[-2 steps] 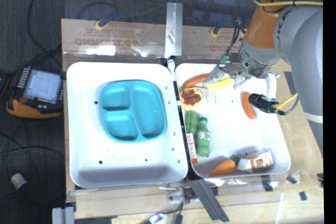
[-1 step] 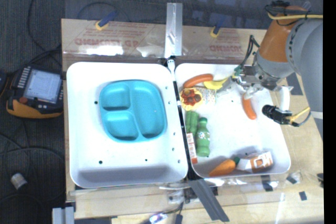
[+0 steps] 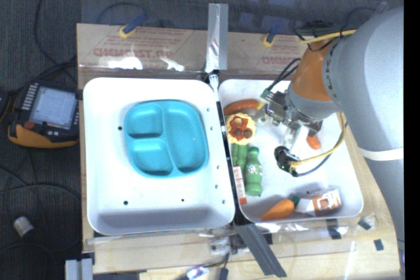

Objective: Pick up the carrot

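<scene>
The carrot (image 3: pixel 278 209), orange with a pointed left tip, lies near the front wall of the right bin (image 3: pixel 351 174). My gripper (image 3: pixel 283 116) hangs over the back half of that bin, well behind the carrot and apart from it. The arm's grey body and orange band cover the bin's back right corner.
The right bin also holds a brown bun (image 3: pixel 241 105), a yellow and red toy (image 3: pixel 239 127), two green bottles (image 3: pixel 247 169), a white and orange bottle (image 3: pixel 320 202) right beside the carrot, and a small orange piece (image 3: pixel 314 140). A blue divided plate (image 3: pixel 167 138) sits in the left bin (image 3: pixel 105 200).
</scene>
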`<state>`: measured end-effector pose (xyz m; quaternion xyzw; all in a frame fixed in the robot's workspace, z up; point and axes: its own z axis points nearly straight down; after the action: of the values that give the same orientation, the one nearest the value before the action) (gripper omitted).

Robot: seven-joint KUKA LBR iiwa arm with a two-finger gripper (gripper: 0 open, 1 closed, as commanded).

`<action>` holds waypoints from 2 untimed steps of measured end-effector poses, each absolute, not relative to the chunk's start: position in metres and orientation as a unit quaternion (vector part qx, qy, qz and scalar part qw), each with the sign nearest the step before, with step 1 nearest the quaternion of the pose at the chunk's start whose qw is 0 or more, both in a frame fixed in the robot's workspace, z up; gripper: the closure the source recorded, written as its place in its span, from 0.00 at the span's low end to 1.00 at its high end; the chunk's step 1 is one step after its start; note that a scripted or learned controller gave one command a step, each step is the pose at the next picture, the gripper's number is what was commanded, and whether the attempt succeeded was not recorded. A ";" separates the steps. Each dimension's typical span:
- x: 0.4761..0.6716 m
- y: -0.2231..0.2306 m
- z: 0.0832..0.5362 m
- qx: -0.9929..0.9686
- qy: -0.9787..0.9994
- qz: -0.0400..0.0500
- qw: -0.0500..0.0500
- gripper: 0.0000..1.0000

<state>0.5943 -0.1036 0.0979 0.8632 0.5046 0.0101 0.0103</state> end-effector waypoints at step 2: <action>0.610 -0.132 0.131 0.735 0.678 -0.002 -0.001 0.00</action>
<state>0.6103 -0.1324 0.1310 0.7347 0.6784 -0.0015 -0.0013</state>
